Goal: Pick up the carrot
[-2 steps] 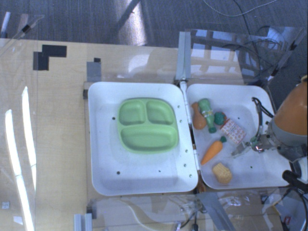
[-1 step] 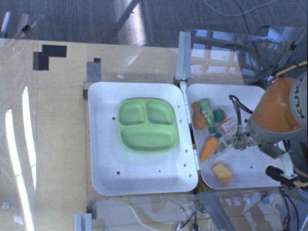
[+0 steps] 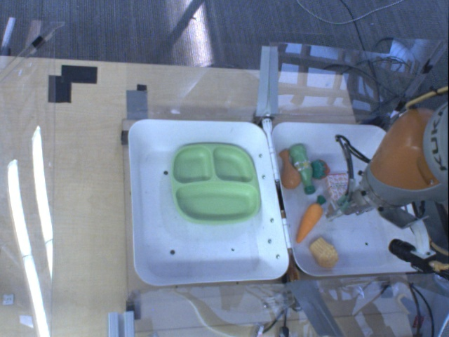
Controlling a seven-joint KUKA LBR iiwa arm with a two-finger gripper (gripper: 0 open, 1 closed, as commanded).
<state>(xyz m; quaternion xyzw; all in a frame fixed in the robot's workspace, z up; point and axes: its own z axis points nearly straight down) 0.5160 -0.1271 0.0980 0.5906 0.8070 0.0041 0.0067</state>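
A green divided plate (image 3: 214, 182) lies in the left bin (image 3: 151, 258); corn cob (image 3: 323, 252) and green bottle (image 3: 302, 166) in the right

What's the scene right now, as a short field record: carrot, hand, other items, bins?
carrot: lying in right bin, green top toward the hand, not held
hand: low in right bin, just right of carrot's top; finger state unclear
corn: right bin, below carrot
green bottle: right bin, above carrot, among other small items
green tray: three compartments, in left bin
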